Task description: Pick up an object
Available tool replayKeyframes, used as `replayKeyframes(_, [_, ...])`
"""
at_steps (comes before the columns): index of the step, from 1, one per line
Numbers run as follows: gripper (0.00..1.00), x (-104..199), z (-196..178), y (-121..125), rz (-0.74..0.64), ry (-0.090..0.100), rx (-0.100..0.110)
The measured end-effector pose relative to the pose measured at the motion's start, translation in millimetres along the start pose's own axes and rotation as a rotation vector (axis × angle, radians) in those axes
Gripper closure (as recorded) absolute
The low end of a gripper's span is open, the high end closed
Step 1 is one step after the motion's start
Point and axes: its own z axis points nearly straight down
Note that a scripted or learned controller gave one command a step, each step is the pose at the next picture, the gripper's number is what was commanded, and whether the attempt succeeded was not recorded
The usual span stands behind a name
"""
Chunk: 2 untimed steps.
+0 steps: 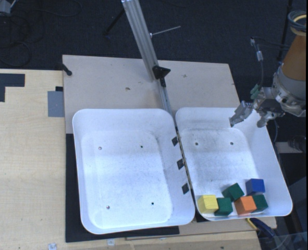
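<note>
Several small blocks lie clustered in the near corner of the right bin (216, 139): a yellow block (208, 202), a green block (233, 191), a second green block (224, 207), an orange block (245, 205), a blue block (255, 185) and a third green block (261, 201). My gripper (251, 116) hangs above the far right rim of that bin, well away from the blocks. Its two fingers are spread open with nothing between them.
The left bin (123, 168) stands beside the right one, with black clips (180, 163) along the shared edge. A slanted aluminium post (143, 40) rises behind the bins. The pale bench board (23, 155) extends to the left.
</note>
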Motion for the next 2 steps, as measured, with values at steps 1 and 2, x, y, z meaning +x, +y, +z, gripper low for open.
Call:
replayKeyframes(1, [0.0, 22.5, 111.2, 56.3, -0.003, 0.001, 0.006])
replayKeyframes(2, [0.0, 58.5, 92.9, 68.8, -0.005, 0.001, -0.003])
